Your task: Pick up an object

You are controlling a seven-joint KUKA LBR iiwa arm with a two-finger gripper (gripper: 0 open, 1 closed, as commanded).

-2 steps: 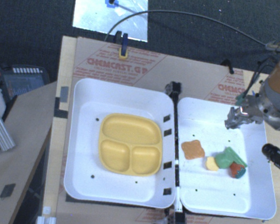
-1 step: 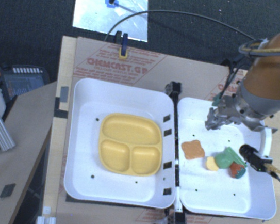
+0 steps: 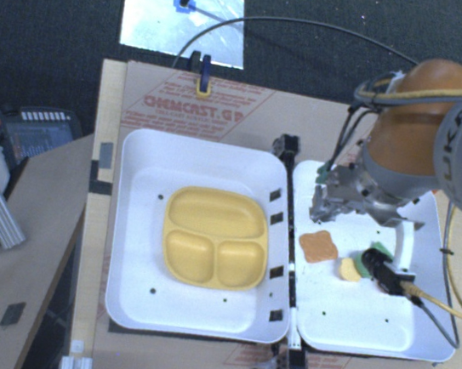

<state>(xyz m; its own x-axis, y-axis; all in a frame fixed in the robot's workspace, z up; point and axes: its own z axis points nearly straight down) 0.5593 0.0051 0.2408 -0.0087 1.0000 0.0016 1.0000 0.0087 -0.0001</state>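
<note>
In the right bin [image 3: 364, 328] lie a flat orange-brown piece like a slice of toast [image 3: 318, 246], a small yellow piece [image 3: 350, 269] to its right, and a green piece [image 3: 381, 248] partly hidden behind the robot's gear. My gripper [image 3: 324, 205] hangs over the bin's upper left part, just above and behind the orange-brown piece. Nothing is visibly held in it. The arm's bulky grey and orange wrist covers the bin's back right corner.
The left bin [image 3: 137, 208] holds a yellow divided plate [image 3: 213, 237] with three compartments. A black hinge strip [image 3: 286, 231] runs between the two bins. A yellow cable [image 3: 437, 303] trails across the right bin's right side.
</note>
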